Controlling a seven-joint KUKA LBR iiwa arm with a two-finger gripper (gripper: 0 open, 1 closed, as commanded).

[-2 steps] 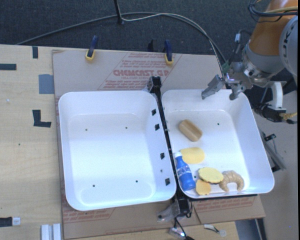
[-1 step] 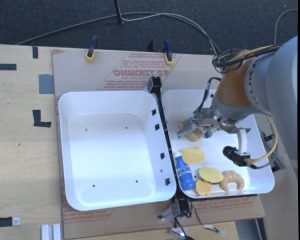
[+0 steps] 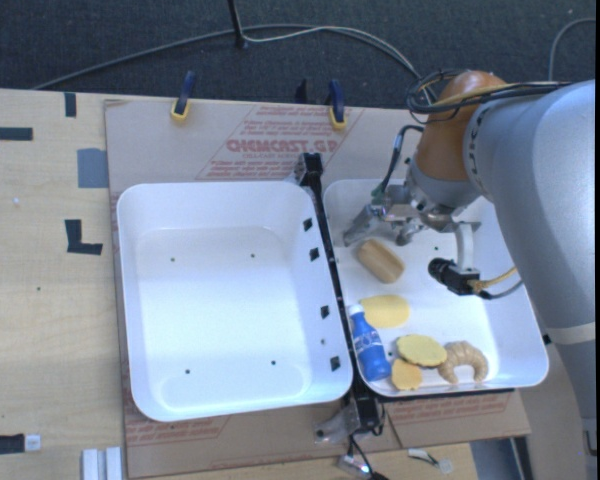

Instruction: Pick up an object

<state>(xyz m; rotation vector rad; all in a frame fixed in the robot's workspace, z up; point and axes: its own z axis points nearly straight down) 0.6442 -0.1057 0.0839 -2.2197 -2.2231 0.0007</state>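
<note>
My gripper (image 3: 378,234) hangs over the back left of the right bin (image 3: 520,318), open, with its fingers spread and nothing between them. A tan cylinder-shaped piece (image 3: 380,260) lies just below the fingertips, on the bin floor. Nearer the front lie a pale yellow lump (image 3: 386,311), a blue bottle (image 3: 367,344) along the left wall, a flat yellow disc (image 3: 421,349), a small orange piece (image 3: 407,375) and a croissant-shaped piece (image 3: 465,361).
The left bin (image 3: 220,298) stands beside the right one, the two parted by a black clamped divider (image 3: 325,268). A black cable end (image 3: 455,275) hangs from the wrist over the right bin. The arm's grey body covers the bin's right side.
</note>
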